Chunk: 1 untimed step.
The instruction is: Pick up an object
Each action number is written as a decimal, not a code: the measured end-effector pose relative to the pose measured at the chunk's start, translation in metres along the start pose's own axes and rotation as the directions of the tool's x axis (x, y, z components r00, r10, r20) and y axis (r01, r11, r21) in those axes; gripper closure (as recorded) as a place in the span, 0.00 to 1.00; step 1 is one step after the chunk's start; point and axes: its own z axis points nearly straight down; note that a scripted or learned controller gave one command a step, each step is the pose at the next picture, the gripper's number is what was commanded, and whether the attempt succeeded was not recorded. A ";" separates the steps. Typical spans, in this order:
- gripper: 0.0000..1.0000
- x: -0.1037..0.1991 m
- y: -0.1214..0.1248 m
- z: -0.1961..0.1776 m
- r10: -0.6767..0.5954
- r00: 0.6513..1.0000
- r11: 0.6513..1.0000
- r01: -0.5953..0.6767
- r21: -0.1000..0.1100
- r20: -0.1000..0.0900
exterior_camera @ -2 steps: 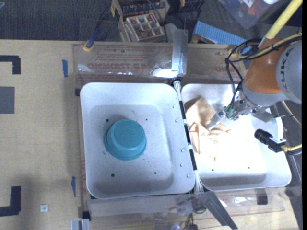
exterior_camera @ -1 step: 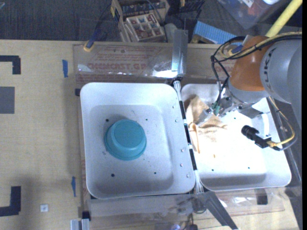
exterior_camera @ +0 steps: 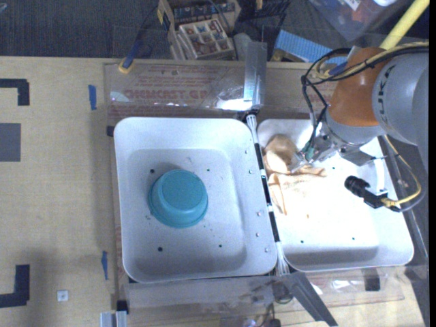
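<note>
Two shallow white bins are seen side by side on the bench. In the left bin a teal bowl is set upside down near the middle, well apart from the walls. In the right bin a tan, crumpled soft object lies against the upper left corner, beside the divider between the bins, with a paler flat part spread below it. The gripper is lowered at the right edge of this tan object, touching or nearly touching it; whether anything is pinched cannot be told, as its tip is small and blurred. The arm covers the upper right part of that bin, and cables loop above the wrist. A black cylindrical piece juts over the right bin. Behind the bins, a clear plastic sheet and clutter are seen.
</note>
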 end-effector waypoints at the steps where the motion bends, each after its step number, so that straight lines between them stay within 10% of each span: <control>1: 1.00 0.070 -0.002 -0.085 0.132 0.991 0.991 -0.132 0.012 -0.003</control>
